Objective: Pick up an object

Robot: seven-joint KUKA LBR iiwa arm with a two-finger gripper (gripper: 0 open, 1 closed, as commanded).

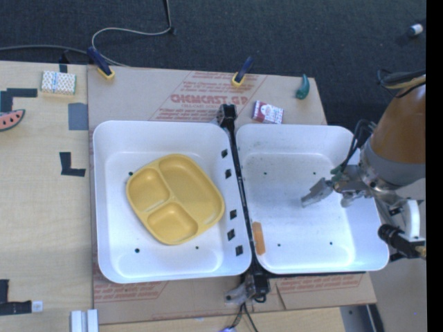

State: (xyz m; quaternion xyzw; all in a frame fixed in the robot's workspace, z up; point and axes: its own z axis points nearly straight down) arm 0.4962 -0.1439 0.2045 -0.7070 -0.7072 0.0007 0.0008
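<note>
You see the tool (313, 196) over the right bin (291, 254), holding nothing; its opening you cannot tell. The yellow tray (174, 198) lies in the left bin (114, 254).

Even, bright overhead light; no hard glare. White bins (291, 261) near blown out, floors faintly grey. Soft short shadow under the gripper (311, 198), falling just left of its tips. Yellow tray (174, 198) far left of the tips, thin shadow at its rim. Whole frame slightly soft, low resolution; arm (405, 133) edge blurred.
</note>
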